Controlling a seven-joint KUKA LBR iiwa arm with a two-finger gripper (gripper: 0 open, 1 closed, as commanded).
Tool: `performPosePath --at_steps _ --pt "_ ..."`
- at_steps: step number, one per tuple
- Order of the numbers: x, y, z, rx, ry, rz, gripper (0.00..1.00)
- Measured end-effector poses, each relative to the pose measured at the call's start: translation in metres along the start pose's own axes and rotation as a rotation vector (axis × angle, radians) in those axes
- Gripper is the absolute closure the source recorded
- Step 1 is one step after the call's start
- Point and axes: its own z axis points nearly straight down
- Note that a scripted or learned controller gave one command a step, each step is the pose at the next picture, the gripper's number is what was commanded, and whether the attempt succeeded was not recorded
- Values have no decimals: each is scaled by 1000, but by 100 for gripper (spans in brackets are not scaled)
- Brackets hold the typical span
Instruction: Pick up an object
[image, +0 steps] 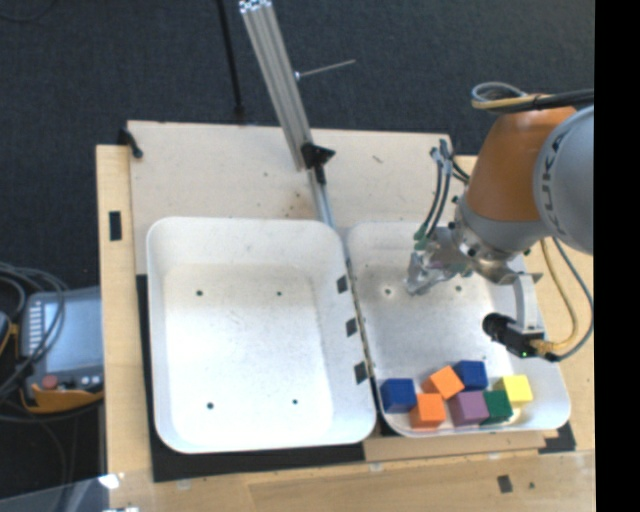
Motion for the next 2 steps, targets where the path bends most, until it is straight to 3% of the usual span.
performPosePath --at_steps 2 --pt "96 -37 -20 1 1 -2 100"
